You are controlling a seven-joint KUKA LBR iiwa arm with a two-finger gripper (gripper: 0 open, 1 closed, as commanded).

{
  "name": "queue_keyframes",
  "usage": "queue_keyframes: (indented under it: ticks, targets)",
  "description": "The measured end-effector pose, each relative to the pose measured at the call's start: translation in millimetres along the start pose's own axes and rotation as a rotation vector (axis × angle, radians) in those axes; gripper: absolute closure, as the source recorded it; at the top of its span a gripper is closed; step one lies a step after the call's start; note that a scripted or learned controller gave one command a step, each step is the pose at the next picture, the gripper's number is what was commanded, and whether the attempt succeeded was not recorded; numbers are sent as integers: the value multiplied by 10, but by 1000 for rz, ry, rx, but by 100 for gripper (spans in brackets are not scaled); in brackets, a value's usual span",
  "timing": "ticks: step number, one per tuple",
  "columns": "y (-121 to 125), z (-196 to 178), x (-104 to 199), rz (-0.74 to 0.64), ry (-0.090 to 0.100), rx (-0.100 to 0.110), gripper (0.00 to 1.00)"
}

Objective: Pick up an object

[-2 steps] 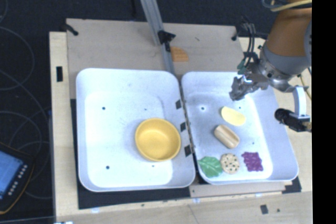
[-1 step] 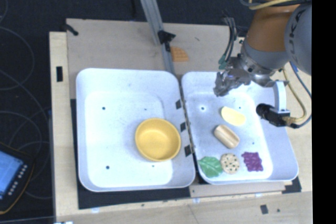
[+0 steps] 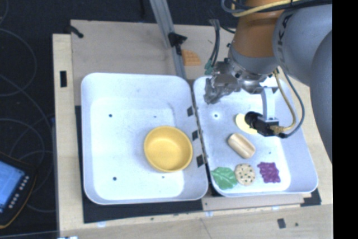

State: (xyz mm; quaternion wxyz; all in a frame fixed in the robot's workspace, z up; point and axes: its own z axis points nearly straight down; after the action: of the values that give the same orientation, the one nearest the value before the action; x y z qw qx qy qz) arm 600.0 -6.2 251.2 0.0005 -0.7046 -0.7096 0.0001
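While your gripper (image 3: pixel 211 97) hovers by the right bin's (image 3: pixel 291 149) far left corner, jaw state unclear, the bread roll (image 3: pixel 241 145) lies toward the near edge, slanted.

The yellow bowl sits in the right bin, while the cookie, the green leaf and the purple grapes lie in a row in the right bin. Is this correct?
Not quite. The camera view shows the yellow bowl in the left bin. The cookie, green leaf and purple grapes do lie in a row in the right bin.
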Motion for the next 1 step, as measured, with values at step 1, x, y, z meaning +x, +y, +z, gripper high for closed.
queue_keyframes:
  ticks: [1]
  targets:
    - [85,-43,474,-1,1,-2,100]
